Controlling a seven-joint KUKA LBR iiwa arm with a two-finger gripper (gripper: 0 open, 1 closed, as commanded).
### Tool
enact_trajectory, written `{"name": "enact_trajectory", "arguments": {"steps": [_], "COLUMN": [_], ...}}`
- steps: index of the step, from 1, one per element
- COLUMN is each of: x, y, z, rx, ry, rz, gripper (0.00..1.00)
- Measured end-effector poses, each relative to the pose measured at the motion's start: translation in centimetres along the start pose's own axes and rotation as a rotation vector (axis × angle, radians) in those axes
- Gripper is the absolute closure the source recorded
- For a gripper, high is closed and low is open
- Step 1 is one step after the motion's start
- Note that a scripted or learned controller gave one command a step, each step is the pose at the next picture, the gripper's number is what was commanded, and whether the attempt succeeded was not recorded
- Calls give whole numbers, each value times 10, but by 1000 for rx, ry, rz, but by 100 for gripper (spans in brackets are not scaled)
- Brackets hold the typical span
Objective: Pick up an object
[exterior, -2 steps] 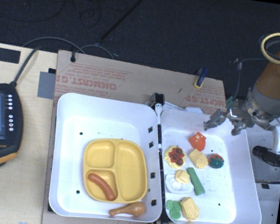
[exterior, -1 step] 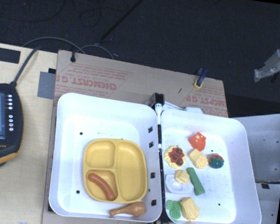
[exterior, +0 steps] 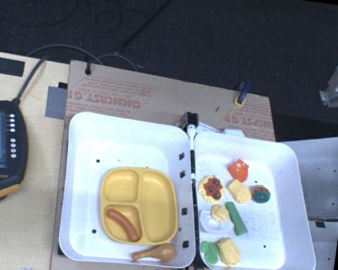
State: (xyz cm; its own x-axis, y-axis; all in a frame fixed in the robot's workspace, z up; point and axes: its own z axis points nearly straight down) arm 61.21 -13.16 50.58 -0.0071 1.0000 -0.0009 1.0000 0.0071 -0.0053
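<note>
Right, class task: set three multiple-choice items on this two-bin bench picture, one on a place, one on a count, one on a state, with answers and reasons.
1. Where does the reddish-brown toy sausage lie?
A. On the cardboard
B. In the yellow sectioned plastic plate
C. In the right white bin

2. How many sections has the plate?
A. Three
B. Two
C. Five

3. How does the tan toy drumstick lie?
A. Inside the plate
B. Standing upright
C. Flat on the left white bin floor, beside the plate

Answers: B, it rests in the plate's lower section; A, ridges mark three; C, it lies flat off the rim.
</note>
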Motion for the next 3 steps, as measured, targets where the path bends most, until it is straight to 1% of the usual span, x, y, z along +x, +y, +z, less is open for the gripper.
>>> {"name": "enact_trajectory", "arguments": {"steps": [1,2,3], "x": [119,139,190], "y": [-37,-113,-136], "z": [7,56,16], "rx": [-1,5,-6], "ry": [4,2,2], "rz": [-5,5,1], "gripper": [100,100,100]}}
